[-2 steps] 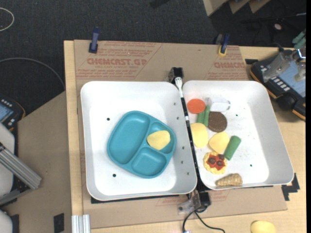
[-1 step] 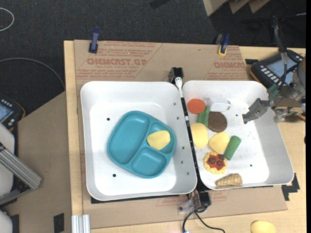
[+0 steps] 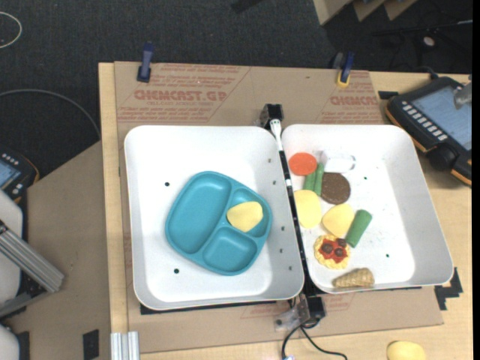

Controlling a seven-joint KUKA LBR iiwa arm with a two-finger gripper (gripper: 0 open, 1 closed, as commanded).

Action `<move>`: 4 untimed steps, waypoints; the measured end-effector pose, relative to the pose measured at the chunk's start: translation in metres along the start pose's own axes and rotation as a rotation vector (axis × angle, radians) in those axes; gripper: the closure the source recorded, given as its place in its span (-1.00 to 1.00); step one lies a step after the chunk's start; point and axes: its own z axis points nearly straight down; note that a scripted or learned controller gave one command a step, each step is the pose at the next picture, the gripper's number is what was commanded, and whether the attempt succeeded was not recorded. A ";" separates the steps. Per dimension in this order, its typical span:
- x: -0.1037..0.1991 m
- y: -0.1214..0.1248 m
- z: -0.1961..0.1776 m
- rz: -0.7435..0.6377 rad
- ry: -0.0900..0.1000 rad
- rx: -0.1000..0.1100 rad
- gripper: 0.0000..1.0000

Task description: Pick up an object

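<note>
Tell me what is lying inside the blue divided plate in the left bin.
One pale yellow toy food piece lies in the blue divided plate, in its right-hand compartment. The other two compartments show bare blue. The plate hides the bin floor beneath it.

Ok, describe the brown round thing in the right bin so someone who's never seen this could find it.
Look in the right bin, at the cluster of toy food along its left side. The brown disc lies near the top of that cluster, just below and right of the orange disc, beside a green stick. It's the only dark brown, flat, round piece there.
</note>
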 end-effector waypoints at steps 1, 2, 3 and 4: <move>0.034 -0.034 0.142 0.000 0.010 0.037 -1.00; 0.057 -0.022 -0.020 -0.004 0.004 0.000 -1.00; 0.109 -0.033 0.118 -0.005 0.008 0.038 -1.00; 0.117 -0.039 0.303 0.002 0.008 0.042 -1.00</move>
